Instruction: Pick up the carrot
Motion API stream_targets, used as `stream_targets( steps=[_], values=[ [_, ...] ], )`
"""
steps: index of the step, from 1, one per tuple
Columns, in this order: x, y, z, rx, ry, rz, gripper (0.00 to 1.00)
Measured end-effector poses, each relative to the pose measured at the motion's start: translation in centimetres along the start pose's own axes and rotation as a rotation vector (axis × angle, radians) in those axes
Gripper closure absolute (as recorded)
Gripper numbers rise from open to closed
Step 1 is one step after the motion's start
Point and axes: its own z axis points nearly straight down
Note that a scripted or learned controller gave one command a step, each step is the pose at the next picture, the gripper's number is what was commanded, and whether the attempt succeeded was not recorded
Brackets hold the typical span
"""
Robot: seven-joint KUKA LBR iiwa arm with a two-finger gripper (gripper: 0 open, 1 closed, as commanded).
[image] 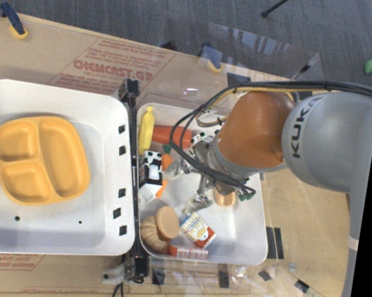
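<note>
Camera view shows the hand [200, 199] low in the right bin [249, 242], its grip impossible to tell, while the carrot [172, 135] lies near the bin's far wall beside a banana [146, 129], so it should approach squarely across the carrot.

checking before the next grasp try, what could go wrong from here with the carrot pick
1. The carrot lies at the right bin's far edge beside the yellow banana, partly under the arm, so a descent could catch the banana instead.
2. The tool hangs mid-bin, nearer the small carton and cookies than the carrot, so it may close on clutter.
</note>
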Motion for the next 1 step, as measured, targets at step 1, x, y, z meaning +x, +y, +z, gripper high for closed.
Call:
stream_targets(
  steps=[1],
  values=[
    [-3.72,-3.99,0.57,-0.028,-0.003,0.138,0.00]
  ],
)
